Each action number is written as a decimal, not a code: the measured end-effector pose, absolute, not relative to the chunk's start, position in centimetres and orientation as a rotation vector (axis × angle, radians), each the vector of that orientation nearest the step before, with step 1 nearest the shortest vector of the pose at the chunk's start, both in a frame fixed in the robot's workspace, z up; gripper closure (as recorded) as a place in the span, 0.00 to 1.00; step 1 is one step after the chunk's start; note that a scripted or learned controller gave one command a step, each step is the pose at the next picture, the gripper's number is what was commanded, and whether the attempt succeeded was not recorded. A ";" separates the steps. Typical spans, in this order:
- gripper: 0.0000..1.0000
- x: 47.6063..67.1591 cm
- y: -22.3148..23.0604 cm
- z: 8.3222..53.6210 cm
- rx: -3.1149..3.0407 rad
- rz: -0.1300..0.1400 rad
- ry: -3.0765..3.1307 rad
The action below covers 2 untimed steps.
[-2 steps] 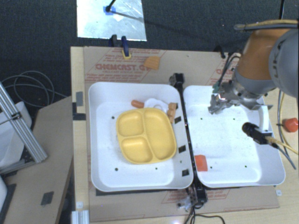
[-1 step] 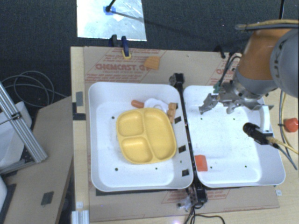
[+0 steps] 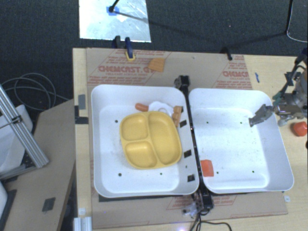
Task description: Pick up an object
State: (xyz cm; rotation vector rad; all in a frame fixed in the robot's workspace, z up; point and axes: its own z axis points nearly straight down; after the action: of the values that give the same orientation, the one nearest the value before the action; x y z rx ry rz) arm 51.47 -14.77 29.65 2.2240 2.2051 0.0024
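A yellow divided plate (image 3: 150, 140) lies in the left bin (image 3: 103, 129). Behind it sit a small orange sausage-shaped piece (image 3: 141, 107), a white piece (image 3: 160, 107) and a tan block (image 3: 177, 114). An orange-red block (image 3: 206, 167) rests in the right bin (image 3: 269, 177), near its front left corner. My gripper (image 3: 259, 115) hangs over the right bin's far right side, well away from the orange-red block, and I see nothing held in it.
A red object (image 3: 299, 128) lies on the bench just outside the right bin's right wall, under the arm. A tan tag (image 3: 156, 64) and a blue-yellow clamp (image 3: 129, 49) sit behind the bins. Black clips (image 3: 187, 154) line the divide between the bins.
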 end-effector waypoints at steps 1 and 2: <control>0.00 48.5 -6.8 20.9 2.218 -0.003 2.237; 0.00 49.3 -15.5 30.3 2.217 0.006 2.206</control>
State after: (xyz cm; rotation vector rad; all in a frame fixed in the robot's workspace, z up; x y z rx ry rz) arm 49.27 -15.47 30.27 2.2174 2.2056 0.0056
